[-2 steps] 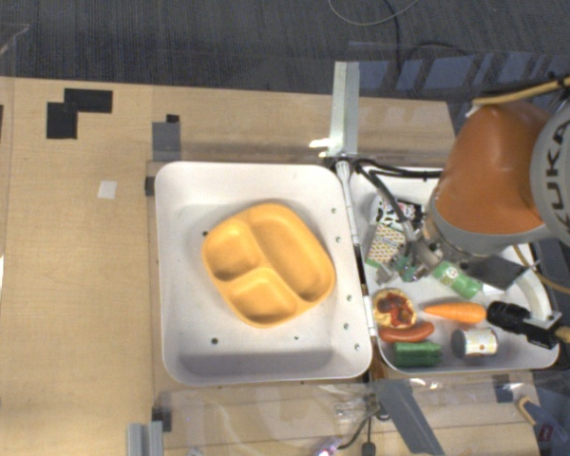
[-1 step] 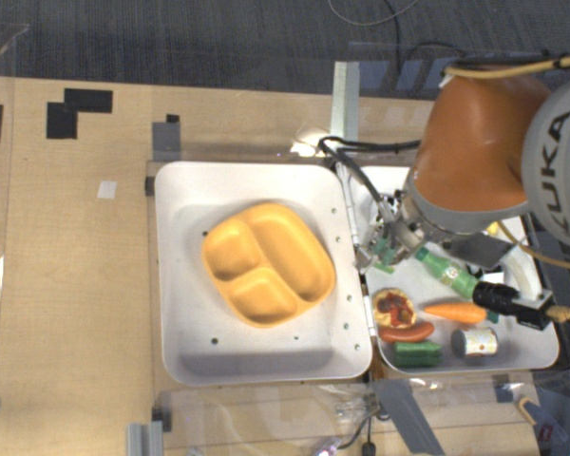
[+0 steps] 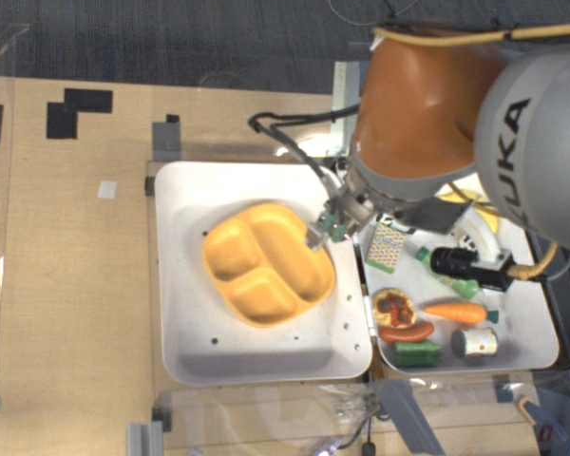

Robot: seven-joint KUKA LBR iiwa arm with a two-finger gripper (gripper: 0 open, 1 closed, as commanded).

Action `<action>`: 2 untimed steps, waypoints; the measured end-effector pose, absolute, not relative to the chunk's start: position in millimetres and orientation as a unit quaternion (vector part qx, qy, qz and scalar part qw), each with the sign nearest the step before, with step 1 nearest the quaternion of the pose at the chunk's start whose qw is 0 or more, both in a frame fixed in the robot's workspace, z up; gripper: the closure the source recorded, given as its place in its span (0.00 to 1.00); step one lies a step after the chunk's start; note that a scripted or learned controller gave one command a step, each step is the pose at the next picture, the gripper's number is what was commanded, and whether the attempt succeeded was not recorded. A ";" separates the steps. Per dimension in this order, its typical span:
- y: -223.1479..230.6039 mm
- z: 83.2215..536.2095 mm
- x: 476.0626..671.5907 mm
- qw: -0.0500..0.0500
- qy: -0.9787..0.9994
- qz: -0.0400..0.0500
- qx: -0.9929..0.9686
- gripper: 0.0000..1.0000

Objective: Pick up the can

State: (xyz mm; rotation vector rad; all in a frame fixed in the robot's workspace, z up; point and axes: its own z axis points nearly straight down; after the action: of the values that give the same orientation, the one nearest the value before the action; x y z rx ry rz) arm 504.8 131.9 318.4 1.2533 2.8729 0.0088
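Observation:
The can [image 3: 475, 342] is a small silver tin lying on its side near the front right corner of the right bin [image 3: 547, 338]. My gripper [image 3: 325, 230] hangs over the left bin [image 3: 176, 283], above the right edge of a yellow divided plate [image 3: 266, 262]. It is well to the left of the can and far from it. Nothing is seen in its grasp. The bulky orange and grey wrist hides the back of the right bin.
Beside the can lie an orange carrot [image 3: 454, 312], a green pepper [image 3: 416, 352], a red sausage [image 3: 406, 332] and a round red and yellow toy [image 3: 393, 304]. Farther back are a checked packet [image 3: 387, 247] and a yellow banana [image 3: 479, 203].

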 end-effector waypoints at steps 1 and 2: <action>155.3 256.8 488.1 0.003 0.952 0.002 0.307 1.00; 109.4 438.0 488.3 0.006 0.952 0.004 0.307 1.00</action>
State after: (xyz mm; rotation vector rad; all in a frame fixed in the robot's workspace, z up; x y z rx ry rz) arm 488.3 109.4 438.0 0.9618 2.9772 0.0126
